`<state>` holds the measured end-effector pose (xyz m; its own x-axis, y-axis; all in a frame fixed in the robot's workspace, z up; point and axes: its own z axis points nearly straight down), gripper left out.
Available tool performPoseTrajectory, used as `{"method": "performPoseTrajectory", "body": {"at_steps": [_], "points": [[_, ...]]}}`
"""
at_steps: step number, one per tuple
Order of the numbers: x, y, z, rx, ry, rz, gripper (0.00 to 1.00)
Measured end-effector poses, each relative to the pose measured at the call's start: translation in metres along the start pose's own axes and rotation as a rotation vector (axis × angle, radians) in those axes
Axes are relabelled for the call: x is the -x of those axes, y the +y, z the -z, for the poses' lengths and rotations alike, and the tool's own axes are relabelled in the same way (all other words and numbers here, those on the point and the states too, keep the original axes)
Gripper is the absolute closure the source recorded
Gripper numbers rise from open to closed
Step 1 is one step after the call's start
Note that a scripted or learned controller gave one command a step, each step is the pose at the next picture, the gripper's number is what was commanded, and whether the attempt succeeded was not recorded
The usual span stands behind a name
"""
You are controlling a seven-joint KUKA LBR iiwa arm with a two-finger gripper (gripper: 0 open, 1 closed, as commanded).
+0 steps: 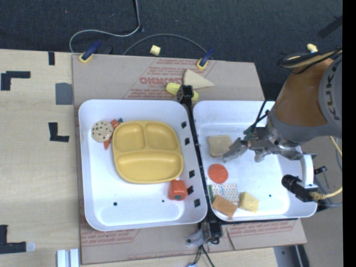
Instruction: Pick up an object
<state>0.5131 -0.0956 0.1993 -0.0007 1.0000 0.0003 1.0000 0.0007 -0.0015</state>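
Hovering low over the right bin (278, 196), the pincer (240, 147) hung at the end of the grey arm (303, 102) that came in from the right; its fingers stood spread apart with nothing between them, one dark fingertip (229, 153) just beside the tan bread piece (219, 145).

Going from the left, the desk (33, 166) carried a cardboard sheet (150, 77) under both bins. In the left bin (94, 204) a round speckled cookie (101, 130) lay near the upper left corner, with a small orange bit (116, 123) just beside it. A yellow divided plate (148, 151) took up the middle of that bin, and a red-orange item (178, 189) sat touching its lower right edge.

Past the black divider between the bins, the right bin held the bread piece near its upper left. Below it lay a red round slice (218, 173). Nearer the front wall were a patterned white piece (225, 191), an orange-brown wedge (225, 206) and a pale yellow cheese chunk (248, 201), all close together.

Behind the bins, on the cardboard, a beige triangular piece (197, 80) lay beside a yellow item (173, 87).
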Motion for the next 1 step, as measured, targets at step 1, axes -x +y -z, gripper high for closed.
{"method": "performPoseTrajectory", "body": {"at_steps": [1], "points": [[-0.0211, 0.0533, -0.0163, 0.002, 0.000, 0.004, 0.00]]}}
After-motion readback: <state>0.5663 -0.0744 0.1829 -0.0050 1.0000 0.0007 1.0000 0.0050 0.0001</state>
